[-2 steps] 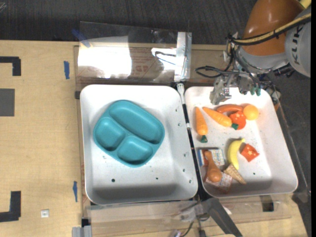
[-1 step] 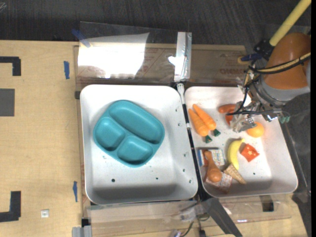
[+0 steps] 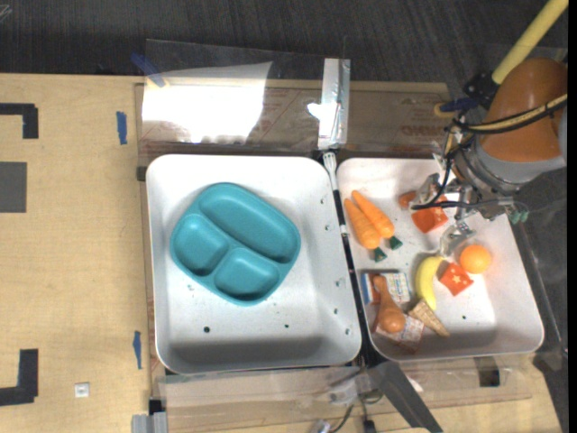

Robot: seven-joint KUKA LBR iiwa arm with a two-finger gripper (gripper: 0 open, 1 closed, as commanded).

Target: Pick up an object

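Note:
The right bin holds several toy foods. Two orange carrots lie at its left side. A red block sits near the middle, and a small orange piece lies just behind it. An orange ball, a smaller red piece and a yellow banana lie further front. A brown bottle-like item and a tan wedge rest at the front left. My gripper hangs low over the bin, right beside the red block, and its body hides what is beneath it.
The left bin carries a teal divided plate. A clear plastic sheet and a metal bracket stand behind the bins. The arm's orange band looms over the right bin's back right corner.

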